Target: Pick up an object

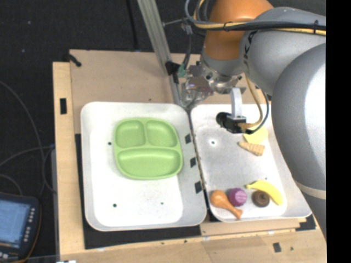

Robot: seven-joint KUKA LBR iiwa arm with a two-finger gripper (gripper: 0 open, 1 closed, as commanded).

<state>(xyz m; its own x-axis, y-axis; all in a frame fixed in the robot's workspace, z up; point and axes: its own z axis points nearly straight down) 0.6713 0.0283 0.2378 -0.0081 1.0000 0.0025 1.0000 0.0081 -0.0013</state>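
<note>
Barely begun, with no lift made: hanging with the gripper (193,95) above the far-left corner of the right bin (219,163), claw state impossible to tell, leaving banana (269,190), purple piece (237,196) and orange piece (224,200) along its near edge.

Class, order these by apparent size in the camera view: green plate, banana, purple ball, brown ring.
1. green plate
2. banana
3. purple ball and brown ring, which look about alike, so unranked.

A pale wooden bench (118,73) stands on dark floor (33,21), a lit screen (13,223) lower left.
</note>
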